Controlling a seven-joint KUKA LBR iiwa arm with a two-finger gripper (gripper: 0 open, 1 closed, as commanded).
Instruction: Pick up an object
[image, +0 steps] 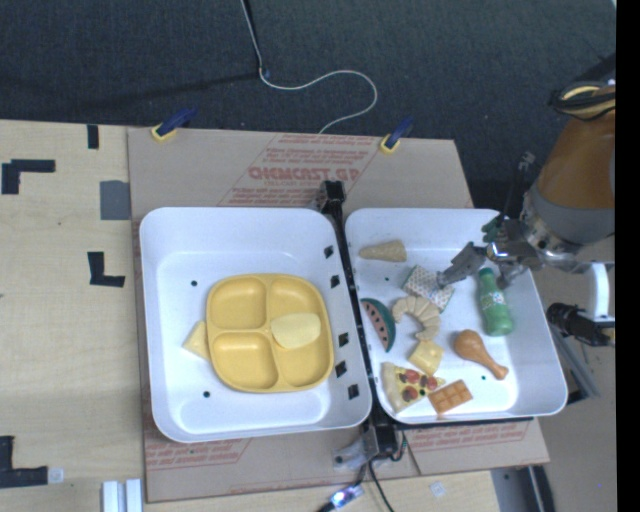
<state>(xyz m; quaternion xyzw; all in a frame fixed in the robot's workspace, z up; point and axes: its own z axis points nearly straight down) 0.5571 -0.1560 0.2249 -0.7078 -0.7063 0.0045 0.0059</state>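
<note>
- The gripper (487, 262) hung over the upper right part of the right bin (455, 222), reaching in from the right edge of the frame; its dark fingers stood apart, one slanting down-left toward the bin's middle, and nothing sat between them.
- Just below the gripper lay a green bottle (493, 305), upright in the frame, its top close under the fingers; whether they touched could not be told.
- Left of the gripper's lower finger sat a small speckled grey block (426, 284), near its tip.
- Toward the upper middle of the right bin lay a pale wedge of bread (385, 251).
- Below the block were a beige lumpy piece (421, 314) and a yellow cube (426, 355); a watermelon slice (378, 323) lay by the bin's left wall.
- A chicken drumstick (479, 353) lay below the bottle, toward the lower right.
- At the bottom of the bin sat a pizza slice (404, 384) and, just beside it, an orange waffle piece (449, 396).
- The left bin (170, 235) held a yellow divided plate (268, 332) with a pale yellow round chip (296, 329) on it, and a yellow wedge (195, 340) poked out at the plate's left edge.
</note>
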